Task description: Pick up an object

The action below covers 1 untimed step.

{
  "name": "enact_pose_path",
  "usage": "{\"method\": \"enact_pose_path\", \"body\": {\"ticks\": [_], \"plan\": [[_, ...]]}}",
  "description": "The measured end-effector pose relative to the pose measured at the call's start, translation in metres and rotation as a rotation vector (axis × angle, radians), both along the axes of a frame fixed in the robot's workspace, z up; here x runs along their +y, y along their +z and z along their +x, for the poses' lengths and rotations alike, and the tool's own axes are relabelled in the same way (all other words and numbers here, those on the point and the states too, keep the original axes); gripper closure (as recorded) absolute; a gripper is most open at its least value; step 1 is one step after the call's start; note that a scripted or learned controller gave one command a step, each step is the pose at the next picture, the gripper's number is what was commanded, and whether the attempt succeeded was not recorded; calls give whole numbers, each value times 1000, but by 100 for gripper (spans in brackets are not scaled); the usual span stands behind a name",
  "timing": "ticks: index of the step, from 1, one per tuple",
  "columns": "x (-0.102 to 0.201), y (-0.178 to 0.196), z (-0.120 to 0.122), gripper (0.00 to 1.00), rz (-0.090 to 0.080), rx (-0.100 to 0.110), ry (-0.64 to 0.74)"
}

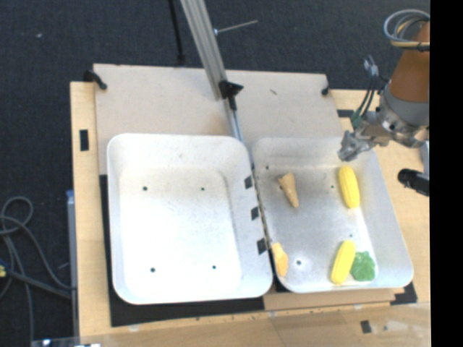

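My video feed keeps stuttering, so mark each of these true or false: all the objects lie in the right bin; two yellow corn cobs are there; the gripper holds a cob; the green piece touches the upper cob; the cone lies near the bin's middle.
1. All objects lie in the right bin: true.
2. Two yellow corn cobs: true, an upper cob and a lower cob.
3. The gripper holds a cob: false; it hangs above the upper cob, nothing between its fingers.
4. The green piece touches the upper cob: false; it sits against the lower cob.
5. The cone lies near the bin's middle: true.
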<state>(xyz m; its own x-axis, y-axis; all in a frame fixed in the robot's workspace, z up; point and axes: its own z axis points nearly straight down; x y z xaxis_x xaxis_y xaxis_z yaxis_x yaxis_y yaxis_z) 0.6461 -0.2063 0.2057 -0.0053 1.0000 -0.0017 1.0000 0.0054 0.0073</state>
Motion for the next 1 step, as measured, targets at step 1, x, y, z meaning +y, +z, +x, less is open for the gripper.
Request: {"method": "enact_pose_path", "body": {"ticks": [1], "plan": [[-1,42,1,100,0,1,2]]}}
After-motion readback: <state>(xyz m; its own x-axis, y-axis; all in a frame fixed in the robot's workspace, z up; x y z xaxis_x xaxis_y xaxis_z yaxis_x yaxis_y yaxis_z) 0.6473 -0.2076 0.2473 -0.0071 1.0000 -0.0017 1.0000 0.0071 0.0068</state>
